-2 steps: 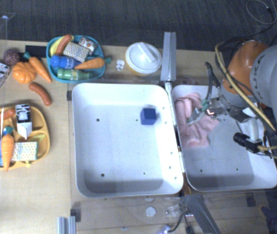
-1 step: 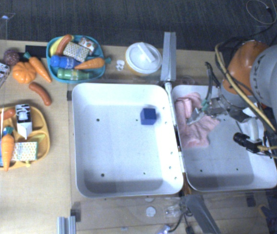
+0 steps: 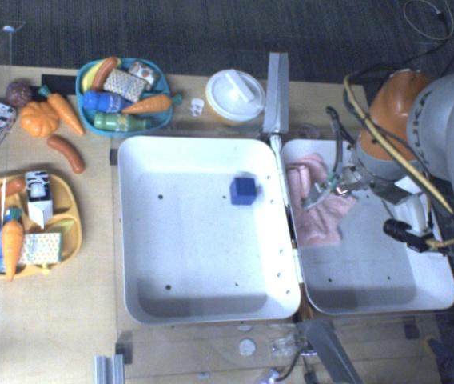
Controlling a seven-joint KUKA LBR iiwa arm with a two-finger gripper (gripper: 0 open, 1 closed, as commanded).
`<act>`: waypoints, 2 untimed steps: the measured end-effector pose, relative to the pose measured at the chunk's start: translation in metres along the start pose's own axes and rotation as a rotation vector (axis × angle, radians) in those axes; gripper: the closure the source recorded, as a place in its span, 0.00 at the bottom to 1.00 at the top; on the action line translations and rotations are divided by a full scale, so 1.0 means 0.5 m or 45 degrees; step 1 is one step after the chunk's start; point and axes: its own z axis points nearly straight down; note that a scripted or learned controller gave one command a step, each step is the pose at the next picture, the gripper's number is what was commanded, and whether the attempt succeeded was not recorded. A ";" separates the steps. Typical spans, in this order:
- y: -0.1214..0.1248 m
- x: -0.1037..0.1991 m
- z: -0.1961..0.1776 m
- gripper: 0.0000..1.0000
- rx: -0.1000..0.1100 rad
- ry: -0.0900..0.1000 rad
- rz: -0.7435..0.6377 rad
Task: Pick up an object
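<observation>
Camera view: the arm enters from 3 o'clock and its grey bulk and orange band hide the far right corner of the right bin. The end effector sits low over the pink cloth, at the bin's 10 o'clock; its tips blur into the fabric, so I cannot tell whether it is clenched or released, nor whether it touches the cloth. The cloth is pale pink, crumpled, lying against the bin's left wall. In the left bin a small blue cube rests toward 2 o'clock. On the desk, toy food fills a blue bowl at 11 o'clock and a yellow plate at 9 o'clock, details too small to read.
</observation>
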 end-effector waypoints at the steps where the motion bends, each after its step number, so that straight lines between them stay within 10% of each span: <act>1: 0.100 -0.067 0.010 0.00 0.029 0.019 0.111; 2: 0.036 -0.034 0.003 0.00 0.005 0.007 0.037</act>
